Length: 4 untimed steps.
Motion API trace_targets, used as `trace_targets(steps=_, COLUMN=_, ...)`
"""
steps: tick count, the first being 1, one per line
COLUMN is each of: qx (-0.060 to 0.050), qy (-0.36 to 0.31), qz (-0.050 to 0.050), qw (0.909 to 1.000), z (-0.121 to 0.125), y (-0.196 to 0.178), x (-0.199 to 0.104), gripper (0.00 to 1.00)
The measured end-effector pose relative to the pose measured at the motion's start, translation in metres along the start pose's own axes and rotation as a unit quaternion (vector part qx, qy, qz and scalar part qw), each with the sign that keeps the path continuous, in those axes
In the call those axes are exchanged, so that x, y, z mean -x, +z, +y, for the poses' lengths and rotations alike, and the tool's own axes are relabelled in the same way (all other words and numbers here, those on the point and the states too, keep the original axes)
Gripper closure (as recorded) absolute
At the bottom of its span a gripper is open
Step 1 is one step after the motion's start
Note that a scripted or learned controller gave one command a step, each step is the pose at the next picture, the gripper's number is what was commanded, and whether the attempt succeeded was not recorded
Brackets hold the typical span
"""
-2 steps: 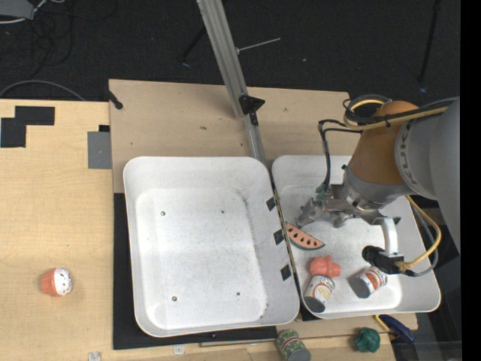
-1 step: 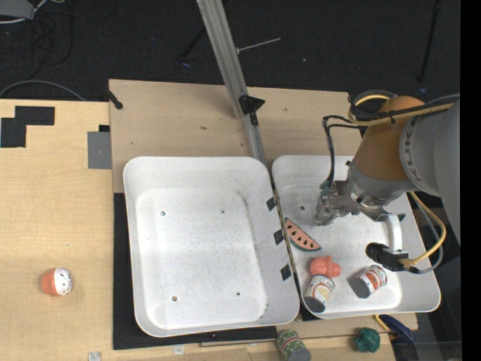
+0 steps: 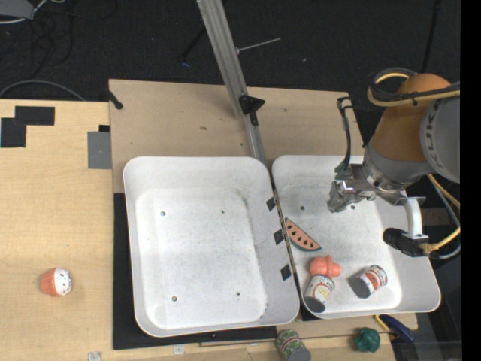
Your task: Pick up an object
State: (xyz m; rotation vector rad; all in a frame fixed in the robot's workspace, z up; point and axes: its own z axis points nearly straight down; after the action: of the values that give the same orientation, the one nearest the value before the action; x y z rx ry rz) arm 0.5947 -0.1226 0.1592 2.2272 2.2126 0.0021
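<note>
My gripper [image 3: 343,198] hangs over the upper middle of the right bin [image 3: 316,173], pointing down, with nothing visible between its fingers. Below it in that bin lie a watermelon slice [image 3: 302,236], a small orange-pink toy [image 3: 325,265], a little can with a red and white label [image 3: 320,286] and a second small can lying on its side [image 3: 369,280]. The slice is the nearest of them, down and to the left of the gripper. The grey arm with its orange band [image 3: 409,126] comes in from the right.
The left bin [image 3: 199,247] sits beside the right one. A slanted metal rail [image 3: 229,66] runs down to the gap between the bins. An orange and white ball [image 3: 56,282] lies on the bench at far left. A green can [image 3: 289,344] and a green lump [image 3: 367,340] rest below the bins.
</note>
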Motion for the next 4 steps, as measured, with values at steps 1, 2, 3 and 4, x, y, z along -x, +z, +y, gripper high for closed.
trace_targets(steps=1, qx=0.001, qy=-0.003, qz=0.000, qw=1.0000, z=-0.005, y=-0.060, x=-0.003, gripper=1.00)
trace_targets(steps=2, qx=-0.001, qy=-0.003, qz=0.000, qw=1.0000, z=-0.005, y=-0.086, x=-0.002, gripper=1.00)
trace_targets(steps=3, qx=-0.003, qy=-0.005, qz=0.002, qw=1.0000, z=-0.010, y=-0.081, x=-0.057, gripper=1.00)
trace_targets(steps=4, qx=-0.004, qy=-0.005, qz=0.002, qw=1.0000, z=-0.024, y=-0.077, x=-0.117, gripper=1.00)
